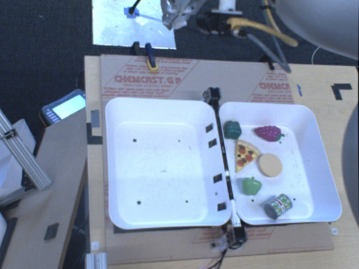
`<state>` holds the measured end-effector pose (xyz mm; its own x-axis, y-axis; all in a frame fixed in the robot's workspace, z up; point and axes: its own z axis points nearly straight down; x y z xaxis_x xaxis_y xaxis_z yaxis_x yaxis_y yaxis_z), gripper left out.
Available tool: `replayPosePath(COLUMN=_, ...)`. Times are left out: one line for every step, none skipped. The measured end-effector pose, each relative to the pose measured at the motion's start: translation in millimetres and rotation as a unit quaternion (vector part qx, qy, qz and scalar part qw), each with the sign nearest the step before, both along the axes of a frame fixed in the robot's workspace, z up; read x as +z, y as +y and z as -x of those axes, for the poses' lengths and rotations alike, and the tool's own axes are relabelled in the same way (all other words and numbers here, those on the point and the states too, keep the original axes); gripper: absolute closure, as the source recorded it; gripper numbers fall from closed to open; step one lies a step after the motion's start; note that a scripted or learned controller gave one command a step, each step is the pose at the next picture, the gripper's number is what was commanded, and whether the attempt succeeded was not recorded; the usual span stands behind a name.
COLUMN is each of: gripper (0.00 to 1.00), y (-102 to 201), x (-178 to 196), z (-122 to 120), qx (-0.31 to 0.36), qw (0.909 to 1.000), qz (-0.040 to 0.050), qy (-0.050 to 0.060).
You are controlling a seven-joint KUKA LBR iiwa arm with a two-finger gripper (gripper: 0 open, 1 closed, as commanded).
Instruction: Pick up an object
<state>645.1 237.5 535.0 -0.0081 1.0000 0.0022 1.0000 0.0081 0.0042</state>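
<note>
Right bin (322, 150): pizza slice (245, 155) btwn 2 peppers.

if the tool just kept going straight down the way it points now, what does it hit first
Probably the shiny metal sheet beyond the bins. The tool hangs at the top of the view, pointing down over that sheet's right edge, well clear of the right bin and its toys. Depth is hard to judge from this slant.

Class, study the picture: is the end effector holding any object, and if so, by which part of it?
Nothing is held. The end effector is up above the bench, away from the bins, with no object between its fingers. The toys lie in the right bin.
</note>
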Motion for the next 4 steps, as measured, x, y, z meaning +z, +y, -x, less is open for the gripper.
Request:
replayPosePath(gripper=0.00, y=-3, x=0, z=1, qx=-0.002, qw=1.0000, qz=0.0007, qy=0.001)
replayPosePath(gripper=1.00, y=-3, x=12, z=1, qx=-0.001, qw=1.0000, qz=0.0001, qy=0.000)
replayPosePath(gripper=0.00, y=-3, x=11, z=1, qx=-0.001, qw=1.0000, qz=0.0002, qy=0.000)
replayPosePath(gripper=1.00, y=-2, x=23, z=1, qx=0.000, qw=1.0000, qz=-0.0003, qy=-0.001)
